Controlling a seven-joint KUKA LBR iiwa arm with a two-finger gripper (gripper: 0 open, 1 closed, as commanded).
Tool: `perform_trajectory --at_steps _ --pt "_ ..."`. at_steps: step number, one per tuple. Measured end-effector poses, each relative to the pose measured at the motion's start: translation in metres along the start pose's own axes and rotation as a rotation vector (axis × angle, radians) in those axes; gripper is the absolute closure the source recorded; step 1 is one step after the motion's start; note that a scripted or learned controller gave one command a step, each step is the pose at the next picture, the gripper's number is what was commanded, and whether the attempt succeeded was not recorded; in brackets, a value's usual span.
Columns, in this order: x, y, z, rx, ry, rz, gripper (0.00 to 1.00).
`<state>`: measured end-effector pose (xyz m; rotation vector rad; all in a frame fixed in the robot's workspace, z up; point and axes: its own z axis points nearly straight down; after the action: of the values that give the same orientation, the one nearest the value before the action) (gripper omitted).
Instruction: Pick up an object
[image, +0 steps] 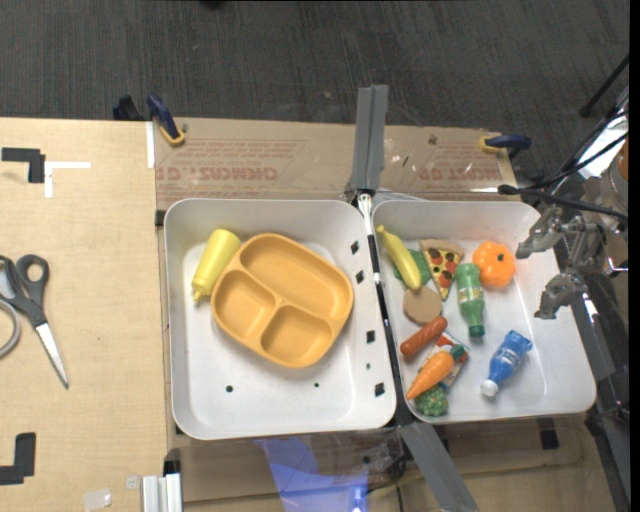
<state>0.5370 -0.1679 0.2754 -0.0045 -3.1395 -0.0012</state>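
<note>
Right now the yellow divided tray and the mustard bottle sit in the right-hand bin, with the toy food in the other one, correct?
Not quite: the camera view shows the yellow divided tray and the mustard bottle in the left bin. The toy food, such as the orange pumpkin, lies in the right bin.

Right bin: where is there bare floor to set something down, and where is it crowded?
In the right bin, bare floor lies along the right wall beyond the blue bottle and below the orange pumpkin. The left half is crowded: banana, pizza slice, green bottle, sausage, carrot.
</note>
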Motion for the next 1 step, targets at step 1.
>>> perform_trajectory --at_steps 1 --pt "0.0090 0.0243 0.1836 0.000 -0.001 0.136 0.00"
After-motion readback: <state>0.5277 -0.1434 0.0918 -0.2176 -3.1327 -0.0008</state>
